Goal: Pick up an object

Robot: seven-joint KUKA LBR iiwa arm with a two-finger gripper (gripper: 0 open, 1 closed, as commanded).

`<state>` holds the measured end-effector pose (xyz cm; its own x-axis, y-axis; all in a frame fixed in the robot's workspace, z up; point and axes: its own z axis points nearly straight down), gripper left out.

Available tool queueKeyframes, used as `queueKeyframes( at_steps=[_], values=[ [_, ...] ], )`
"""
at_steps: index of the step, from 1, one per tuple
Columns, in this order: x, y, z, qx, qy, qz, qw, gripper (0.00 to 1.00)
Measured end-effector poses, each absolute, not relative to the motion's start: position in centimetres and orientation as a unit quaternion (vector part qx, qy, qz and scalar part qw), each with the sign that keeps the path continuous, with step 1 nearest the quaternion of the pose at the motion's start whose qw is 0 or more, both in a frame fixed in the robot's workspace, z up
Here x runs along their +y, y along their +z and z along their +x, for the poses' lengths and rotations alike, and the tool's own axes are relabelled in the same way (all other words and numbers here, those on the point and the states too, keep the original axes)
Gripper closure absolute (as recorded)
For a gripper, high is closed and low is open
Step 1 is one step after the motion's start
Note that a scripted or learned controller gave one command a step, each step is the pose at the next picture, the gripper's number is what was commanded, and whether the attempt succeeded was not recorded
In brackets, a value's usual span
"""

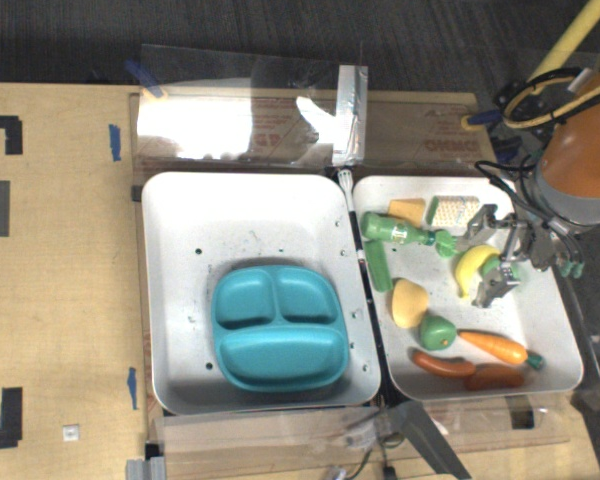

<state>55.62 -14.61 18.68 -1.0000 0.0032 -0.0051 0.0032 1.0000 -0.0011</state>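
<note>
I see the left bin (170, 268) holding a teal divided tray (278, 326). In the right bin (560, 338) lie a green bottle (398, 231), a pale yellow pear-shaped piece (409, 302), a carrot (494, 347) and a banana (475, 267). My gripper (499, 270) hangs just beside the banana; its state I cannot tell

The bench (60, 298) is light brown wood. Two shallow white bins sit on it side by side, touching in the middle. The left bin (180, 218) and the right bin (560, 348) both lie flat. Behind them a clear plastic sheet (240, 118) stands up. Black tape marks (5, 133) and small blue tape bits (114, 140) stick to the wood at the left.
</note>
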Motion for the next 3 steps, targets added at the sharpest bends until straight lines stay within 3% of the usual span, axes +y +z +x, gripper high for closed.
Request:
queueKeyframes(
  at_steps=[1,2,3],
  values=[
    [-15.6,9.0,58.0,1.0,-0.0013,0.022,0.007,0.0],
    [-14.4,8.9,57.5,0.992,-0.0002,0.127,0.006,0.0],
    [-15.1,8.9,60.0,0.993,-0.0008,0.117,0.006,0.0]
  ],
)
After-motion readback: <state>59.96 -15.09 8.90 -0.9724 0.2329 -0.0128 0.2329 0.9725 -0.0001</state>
